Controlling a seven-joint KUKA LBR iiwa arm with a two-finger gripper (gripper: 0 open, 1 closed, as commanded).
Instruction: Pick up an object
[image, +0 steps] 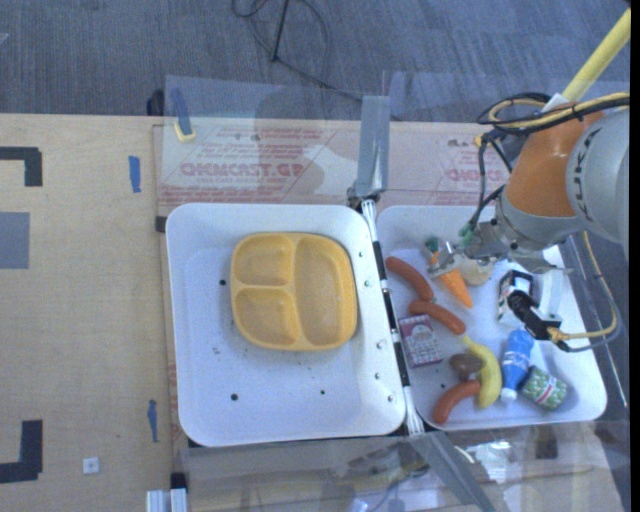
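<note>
We took the right bin (590, 400) as our landmark, since everything that mattered sat inside it. The gripper (470, 250) hung low over that bin's far half, toward the wall it shares with the left bin (200, 400), and the nearest candidate we could name was the carrot (455, 287), lying just on the near side of the gripper and almost under it. Its long axis ran at a slant, the thick end up by the gripper and the tip pointing toward the bin's near right corner, so we judged that any grasp would have to close across that slant and not along it. We could not tell how the jaws stood, because the wrist and a small pale item beneath them blurred together, and we saw nothing we could call held. Deeper toward the shared wall lay two sausages (410, 277), one past the carrot and one nearer the bin's middle, with a small red box (421, 340) beside the wall. In the near half of the bin we saw a banana (487, 372) over a third sausage, a blue bottle (516, 358) and a green can (545, 388), all well apart from the gripper. The arm (560, 180) reached in over the bin's far right corner, orange band uppermost, its wrist bent steeply down into the bin, cables (530, 105) looping beside it. The yellow divided plate (295, 290) lay in the left bin.
</note>
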